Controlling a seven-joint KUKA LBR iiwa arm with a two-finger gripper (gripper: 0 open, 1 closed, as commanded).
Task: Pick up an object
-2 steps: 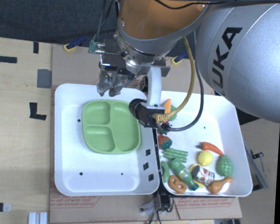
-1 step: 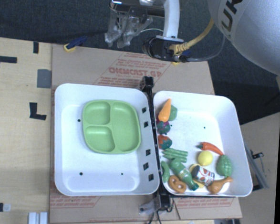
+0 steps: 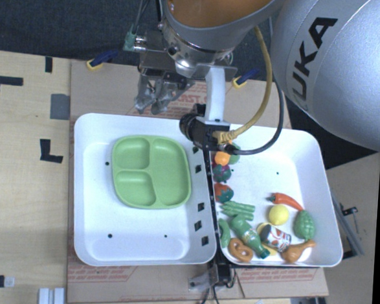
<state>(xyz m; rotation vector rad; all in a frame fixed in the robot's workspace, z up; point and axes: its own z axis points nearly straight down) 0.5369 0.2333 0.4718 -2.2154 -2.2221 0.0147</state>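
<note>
My gripper (image 3: 153, 101) hangs high over the back edge of the left bin (image 3: 84, 173), above the cardboard behind it. Its fingers look shut, with nothing between them. A green divided plate (image 3: 153, 171) lies in the left bin. The right bin (image 3: 306, 156) holds several toy foods: an orange piece (image 3: 222, 159), a red chili (image 3: 285, 200), a yellow lemon (image 3: 278, 215), a green lumpy fruit (image 3: 305, 224), green beans (image 3: 238, 208), a small can (image 3: 278, 237), a brown ring (image 3: 240, 250) and a drumstick (image 3: 293, 251). They crowd the bin's left side and front.
The arm's large grey body fills the top right, and a yellow cable (image 3: 264, 114) loops down over the back of the right bin. A black divider (image 3: 203, 194) runs between the bins. Blue clamps (image 3: 102, 59) sit at the back.
</note>
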